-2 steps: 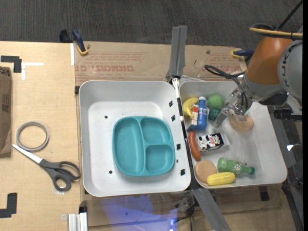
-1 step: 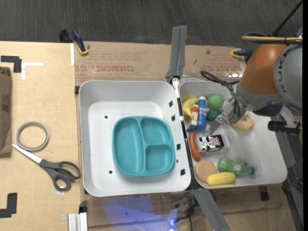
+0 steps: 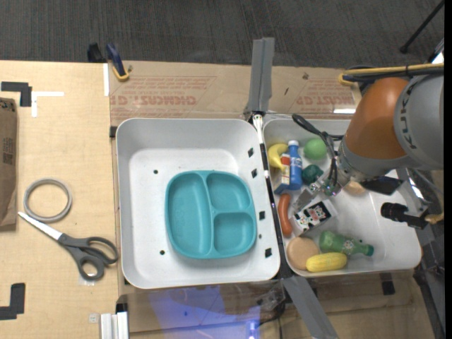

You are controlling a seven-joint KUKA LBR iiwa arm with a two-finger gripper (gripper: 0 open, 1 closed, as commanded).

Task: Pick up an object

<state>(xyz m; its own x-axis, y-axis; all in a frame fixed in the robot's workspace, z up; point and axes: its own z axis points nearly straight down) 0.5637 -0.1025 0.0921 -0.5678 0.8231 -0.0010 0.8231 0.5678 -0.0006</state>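
**Arm low over the right bin, wrist hiding the grasp**

From my feed the arm (image 3: 395, 122) reaches in from the right, and its orange band and grey housing cover the upper right of the right bin (image 3: 395, 256). The jaws (image 3: 326, 186) sit low among the clutter near the bin's middle, but they are small and dark against the objects, so I cannot tell whether they are open or closed, or whether anything sits between them.

Just below them lies a black-and-white patterned item (image 3: 313, 215), too small for me to identify. Beside it are a blue bottle (image 3: 293, 164), a green ball (image 3: 315, 148), a banana (image 3: 276, 154) partly behind the bottle, a red sausage-shaped piece (image 3: 284, 214), a green bottle (image 3: 344, 244) and a corn cob (image 3: 326, 262).

The left bin (image 3: 138, 189) holds a teal divided tray (image 3: 210, 214). On the surface to the left lie scissors (image 3: 74, 246) and a tape ring (image 3: 47, 198).
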